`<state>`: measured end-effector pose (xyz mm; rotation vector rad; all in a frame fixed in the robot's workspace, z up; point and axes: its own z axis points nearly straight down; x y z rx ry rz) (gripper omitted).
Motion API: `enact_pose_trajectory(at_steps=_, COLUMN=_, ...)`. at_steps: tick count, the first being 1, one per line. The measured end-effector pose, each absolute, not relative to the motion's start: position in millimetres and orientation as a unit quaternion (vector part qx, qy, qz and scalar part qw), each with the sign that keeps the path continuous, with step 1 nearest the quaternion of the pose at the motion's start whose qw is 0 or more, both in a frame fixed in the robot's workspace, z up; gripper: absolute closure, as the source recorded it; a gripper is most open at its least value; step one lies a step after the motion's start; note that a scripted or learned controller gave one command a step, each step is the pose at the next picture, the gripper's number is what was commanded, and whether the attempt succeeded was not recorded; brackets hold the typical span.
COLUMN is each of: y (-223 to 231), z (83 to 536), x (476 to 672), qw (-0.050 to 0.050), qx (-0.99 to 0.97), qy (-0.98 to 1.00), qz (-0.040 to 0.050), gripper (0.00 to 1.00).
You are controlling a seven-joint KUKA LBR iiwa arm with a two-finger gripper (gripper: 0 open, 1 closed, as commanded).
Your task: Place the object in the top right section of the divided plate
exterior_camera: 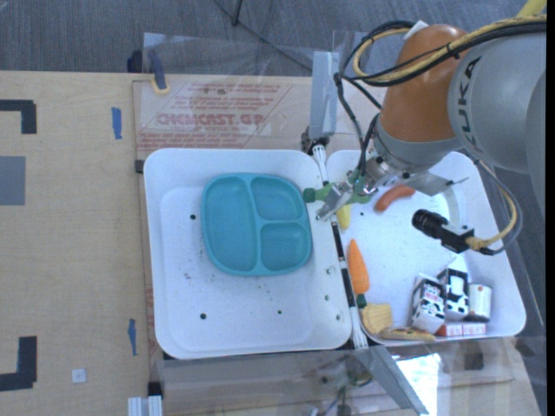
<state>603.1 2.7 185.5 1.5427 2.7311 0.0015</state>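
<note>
1. We count two white bins: the left bin (pixel 173 319) carries one teal divided plate (pixel 257 224) with three sections, lying toward its right edge.
2. The gripper (pixel 334 199) hangs over the wall between the bins; we cannot tell how its jaws stand, and a small green object (pixel 310 195) sits at its tip, beside the plate's top right section.
3. In the right bin (pixel 499 319) we see one carrot (pixel 357 265) by the left edge, one red sausage (pixel 395 198), and a cow-patterned carton (pixel 427 302) near the bottom edge.

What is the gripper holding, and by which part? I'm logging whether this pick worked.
It cannot be told. The gripper sits at the divider between the bins, near a small yellow piece, but any hold is unclear.
</note>
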Motion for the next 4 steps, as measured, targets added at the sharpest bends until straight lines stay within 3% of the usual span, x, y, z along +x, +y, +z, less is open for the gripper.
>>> enact_pose_trajectory(at_steps=1, y=3.4, z=196.1, x=604.4, qw=0.005, qx=0.491, qy=0.871, qz=0.0016, gripper=1.0)
enact_pose_trajectory(at_steps=2, y=36.0, z=184.4, x=542.6, qw=-0.001, qx=0.493, qy=0.87, qz=-0.0001, gripper=1.0)
enact_pose_trajectory(at_steps=3, y=35.8, z=184.6, x=542.8, qw=0.0, qx=0.493, qy=0.87, qz=0.0001, gripper=0.0)
enact_pose_trajectory(at_steps=4, y=36.1, z=194.7, x=543.8, qw=0.001, qx=0.493, qy=0.87, qz=0.0009, gripper=1.0)
